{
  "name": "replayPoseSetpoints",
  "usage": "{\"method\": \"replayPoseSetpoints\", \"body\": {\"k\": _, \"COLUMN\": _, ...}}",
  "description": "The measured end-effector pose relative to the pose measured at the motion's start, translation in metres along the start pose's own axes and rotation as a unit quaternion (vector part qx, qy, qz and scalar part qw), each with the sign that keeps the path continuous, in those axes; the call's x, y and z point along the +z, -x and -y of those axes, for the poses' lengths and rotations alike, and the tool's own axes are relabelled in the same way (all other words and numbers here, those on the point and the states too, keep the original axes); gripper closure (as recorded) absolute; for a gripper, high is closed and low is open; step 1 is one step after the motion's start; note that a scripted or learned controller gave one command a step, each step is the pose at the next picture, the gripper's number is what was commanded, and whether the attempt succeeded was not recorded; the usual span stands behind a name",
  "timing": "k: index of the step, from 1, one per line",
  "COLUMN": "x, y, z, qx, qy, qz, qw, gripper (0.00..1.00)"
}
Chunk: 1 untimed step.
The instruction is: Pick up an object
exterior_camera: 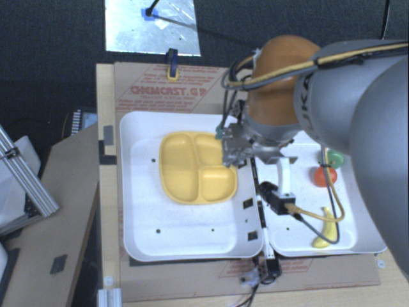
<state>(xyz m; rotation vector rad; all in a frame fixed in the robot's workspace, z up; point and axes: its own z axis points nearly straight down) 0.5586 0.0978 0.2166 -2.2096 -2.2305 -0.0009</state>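
The gripper (231, 151) (finger state impossible to tell) is hovering at the yellow divided plate's (192, 168) right edge in the left bin (140, 235).

The bulky grey arm (358, 107) is covering most of the shallow white right-hand bin (300, 245) and running off the frame's right edge. Its hand (233, 149) is too dark to make out. A small green object (333, 158) is peeking from under the arm.

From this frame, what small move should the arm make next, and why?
Probably a short descent onto the yellow divided plate. The gripper sits at the plate's right rim in the left bin, with nothing seen between its fingers. The orange toy and yellow banana-like piece lie farther away in the right bin.
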Motion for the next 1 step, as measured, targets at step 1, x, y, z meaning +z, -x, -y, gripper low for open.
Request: {"method": "replayPoseSetpoints", "body": {"k": 1, "x": -0.0004, "y": 0.0029, "z": -0.0007, "qx": 0.003, "qy": 0.001, "qz": 0.001, "qw": 1.0, "gripper": 0.0}}
